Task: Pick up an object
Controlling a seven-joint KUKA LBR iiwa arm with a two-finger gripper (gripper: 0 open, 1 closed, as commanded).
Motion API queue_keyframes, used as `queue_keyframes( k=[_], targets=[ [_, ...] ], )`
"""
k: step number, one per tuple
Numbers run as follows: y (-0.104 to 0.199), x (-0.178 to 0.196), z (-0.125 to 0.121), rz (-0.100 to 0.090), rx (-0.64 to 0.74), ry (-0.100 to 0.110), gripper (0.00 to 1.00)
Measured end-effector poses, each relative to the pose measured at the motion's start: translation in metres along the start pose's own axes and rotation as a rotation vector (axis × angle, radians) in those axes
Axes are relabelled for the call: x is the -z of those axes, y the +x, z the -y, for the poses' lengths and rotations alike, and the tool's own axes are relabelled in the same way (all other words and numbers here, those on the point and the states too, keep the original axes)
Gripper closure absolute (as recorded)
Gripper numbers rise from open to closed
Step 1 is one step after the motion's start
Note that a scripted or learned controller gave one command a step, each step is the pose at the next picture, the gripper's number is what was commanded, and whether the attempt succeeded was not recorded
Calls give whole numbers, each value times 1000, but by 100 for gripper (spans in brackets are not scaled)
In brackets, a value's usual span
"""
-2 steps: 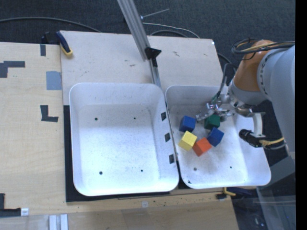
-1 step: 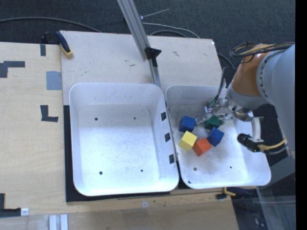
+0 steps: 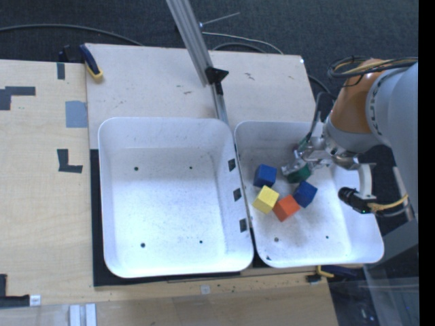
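The right bin (image 3: 353,246) holds several small blocks in its middle: a blue cube (image 3: 265,175), a yellow cube (image 3: 266,199), an orange cube (image 3: 286,208) and a second blue cube (image 3: 305,193). A dark green piece (image 3: 296,175) lies between the two blue cubes. My gripper (image 3: 300,163) reaches in from the right and sits low in this bin, directly over the green piece and touching or nearly touching it. The gripper body hides part of the green piece.
The left bin (image 3: 109,182) stands beside the right one, sharing a middle wall (image 3: 238,182). A slanted metal rail (image 3: 194,36) crosses the bench behind the bins. Cables hang off the arm at the right bin's right edge (image 3: 370,206).
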State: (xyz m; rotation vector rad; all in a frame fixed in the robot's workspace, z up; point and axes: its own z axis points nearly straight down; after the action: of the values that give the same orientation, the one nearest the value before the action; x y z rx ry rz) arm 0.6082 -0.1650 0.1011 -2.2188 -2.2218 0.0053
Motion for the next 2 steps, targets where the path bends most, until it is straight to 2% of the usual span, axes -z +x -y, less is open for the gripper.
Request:
queue_keyframes(
  k=[1, 2],
  targets=[
    [51, 22, 112, -4, -1, 3, 100],
    [157, 93, 74, -4, 10, -7, 100]
  ],
)
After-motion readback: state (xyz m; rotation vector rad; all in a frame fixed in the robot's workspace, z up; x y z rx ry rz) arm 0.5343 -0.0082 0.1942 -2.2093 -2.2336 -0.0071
